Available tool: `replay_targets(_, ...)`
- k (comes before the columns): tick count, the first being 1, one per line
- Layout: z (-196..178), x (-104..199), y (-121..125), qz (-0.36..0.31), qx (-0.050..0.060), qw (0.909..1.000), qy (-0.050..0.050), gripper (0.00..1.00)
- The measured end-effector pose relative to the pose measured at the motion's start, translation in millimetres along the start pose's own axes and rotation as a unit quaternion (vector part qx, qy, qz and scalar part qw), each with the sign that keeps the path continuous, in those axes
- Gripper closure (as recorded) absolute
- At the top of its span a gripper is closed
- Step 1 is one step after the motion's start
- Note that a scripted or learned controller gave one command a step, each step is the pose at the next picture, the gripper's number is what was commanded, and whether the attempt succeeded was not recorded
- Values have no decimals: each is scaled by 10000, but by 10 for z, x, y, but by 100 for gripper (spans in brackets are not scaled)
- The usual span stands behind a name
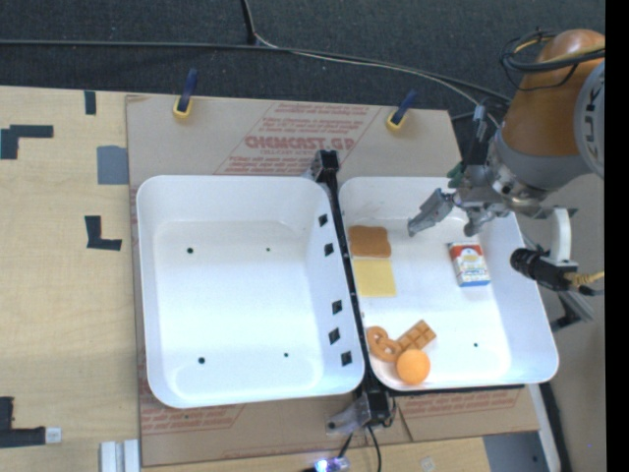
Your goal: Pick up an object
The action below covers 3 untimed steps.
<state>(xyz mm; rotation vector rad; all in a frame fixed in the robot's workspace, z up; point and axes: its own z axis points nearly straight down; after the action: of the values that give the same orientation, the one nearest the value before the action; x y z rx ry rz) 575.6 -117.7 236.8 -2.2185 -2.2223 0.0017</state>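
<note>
A grey arm with an orange band leans in over the right bin, its gripper hanging above the bin's upper part with both fingers spread apart and nothing between them. One finger juts out toward the black divider that splits the two bins; the other sits on the far side, nearer the carton.

The nearest candidate for a pick looks to be the small carton, red and white on top with a blue lower end. It lies flat just below the gripper and a little farther from the divider, its long axis running roughly parallel to the divider. Its print is too small to read.

Beside the divider lie a brown slab and, touching it on the near side, a pale yellow slab. Farther down the divider sit a pretzel-shaped piece, a waffle-like piece and an orange ball, clustered near the bin's front corner, well apart from the gripper.

The left bin lies across the divider. Red lettering on the cardboard behind the divider appears to read "CHEMCAST GP", seen upside down.
</note>
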Motion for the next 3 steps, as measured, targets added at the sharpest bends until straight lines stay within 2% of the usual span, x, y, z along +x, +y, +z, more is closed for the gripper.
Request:
replay_targets(1, 1434, -48, 281, -4, 21, 10000, -2, 0)
replay_targets(2, 1529, 203, 685, -13, -11, 10000, -3, 0)
replay_targets(3, 1399, 189, 686, -4, -30, 10000, -8, 100)
